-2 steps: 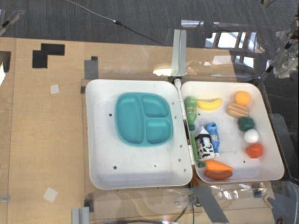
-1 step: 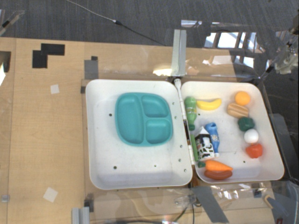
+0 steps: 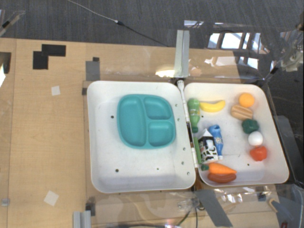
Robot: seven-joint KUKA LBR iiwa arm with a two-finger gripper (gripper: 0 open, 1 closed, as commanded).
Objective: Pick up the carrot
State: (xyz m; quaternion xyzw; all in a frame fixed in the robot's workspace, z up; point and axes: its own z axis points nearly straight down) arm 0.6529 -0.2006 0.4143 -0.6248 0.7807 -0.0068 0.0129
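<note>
Carrot (image 3: 222,169) lies at the near edge of the right bin (image 3: 275,175), on top of/touching a reddish-brown item (image 3: 222,177). Just above it: black & white carton (image 3: 207,148) w/ blue bottle (image 3: 216,137) beside. Green bottle (image 3: 193,109) and banana (image 3: 212,106) sit toward the far left of that bin; orange ball (image 3: 246,99), bread roll (image 3: 242,112), dark green piece (image 3: 250,126), white ball (image 3: 255,138), red tomato (image 3: 258,153) run down the right side. Left bin (image 3: 102,175) holds a teal divided plate (image 3: 145,120). Gripper state: can't tell.

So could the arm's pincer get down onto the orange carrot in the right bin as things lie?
Probably yes: the orange carrot lies uncovered at the near edge of the right white bin, though a brown sausage-like piece touches it.
</note>
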